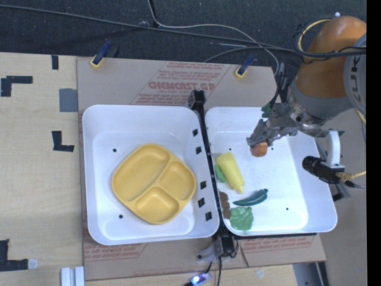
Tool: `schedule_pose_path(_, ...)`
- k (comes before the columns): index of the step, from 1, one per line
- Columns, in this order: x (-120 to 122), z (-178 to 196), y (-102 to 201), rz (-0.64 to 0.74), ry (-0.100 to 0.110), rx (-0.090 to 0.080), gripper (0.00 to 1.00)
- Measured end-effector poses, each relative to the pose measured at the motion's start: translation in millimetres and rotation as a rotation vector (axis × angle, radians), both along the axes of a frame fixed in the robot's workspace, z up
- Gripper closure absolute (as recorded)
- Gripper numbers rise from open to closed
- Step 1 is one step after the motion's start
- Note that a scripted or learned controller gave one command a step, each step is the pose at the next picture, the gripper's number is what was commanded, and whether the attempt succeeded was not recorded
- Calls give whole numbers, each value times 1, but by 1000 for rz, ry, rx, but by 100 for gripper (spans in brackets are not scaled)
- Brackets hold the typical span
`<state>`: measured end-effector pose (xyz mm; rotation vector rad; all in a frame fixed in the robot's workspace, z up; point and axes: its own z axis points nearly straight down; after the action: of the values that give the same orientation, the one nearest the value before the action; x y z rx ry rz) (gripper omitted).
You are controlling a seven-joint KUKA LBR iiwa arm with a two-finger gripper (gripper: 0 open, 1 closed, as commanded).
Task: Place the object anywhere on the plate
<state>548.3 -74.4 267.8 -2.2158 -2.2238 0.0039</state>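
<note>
A yellow plate (pixel 153 182) with three compartments lies in the left bin (pixel 98 159) and has nothing on it. My gripper (pixel 261 143) is over the upper middle of the right bin (pixel 309 213), its fingers shut on a small orange-brown round object (pixel 259 151) at their tips. The object is well to the right of the plate, across the divider between the bins.
In the right bin's left part lie a yellow elongated vegetable (pixel 230 170), a dark green pepper (pixel 251 198), a pale green leafy piece (pixel 241 218) and a small brown item (pixel 224 202). A black divider (pixel 205 159) runs between the bins.
</note>
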Motion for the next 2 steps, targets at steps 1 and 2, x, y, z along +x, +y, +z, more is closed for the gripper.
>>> schedule_pose_path(1, -15, -19, 49, 1, 0, 1, 100)
schedule_pose_path(2, -25, -19, 95, 2, -1, 1, 100)
